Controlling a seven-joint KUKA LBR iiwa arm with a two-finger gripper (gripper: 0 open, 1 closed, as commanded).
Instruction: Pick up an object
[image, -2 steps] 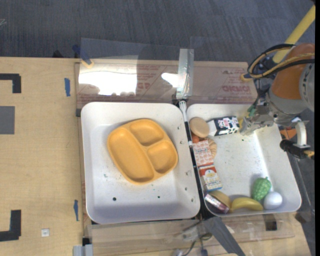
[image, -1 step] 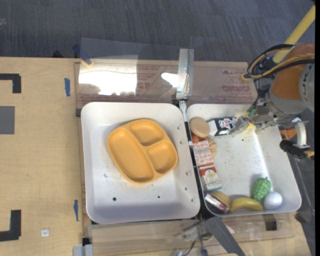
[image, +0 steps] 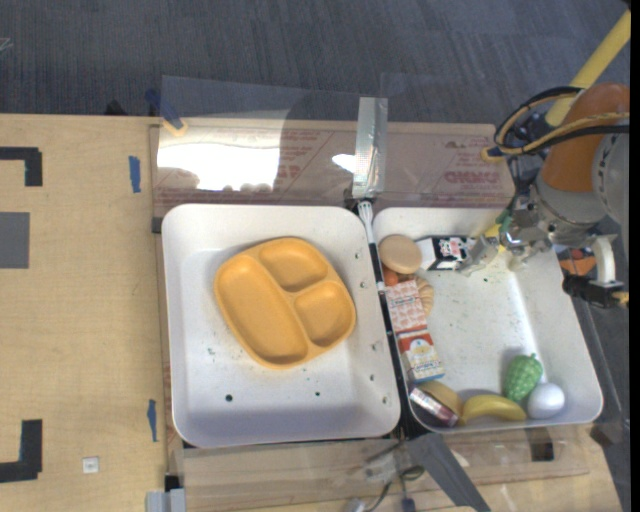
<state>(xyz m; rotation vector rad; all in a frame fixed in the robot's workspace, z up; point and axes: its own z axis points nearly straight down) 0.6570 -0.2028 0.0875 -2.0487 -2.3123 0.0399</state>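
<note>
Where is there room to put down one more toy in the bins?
The right bin has a bare middle, between the carton along its left wall and the right rim. Its near edge is crowded with the banana, green fruit and white egg. The left bin is free around the yellow plate.

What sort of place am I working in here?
Likely a robotics lab bench: two white bins, a yellow divided plate, toy food like a banana, and tape marks.
</note>
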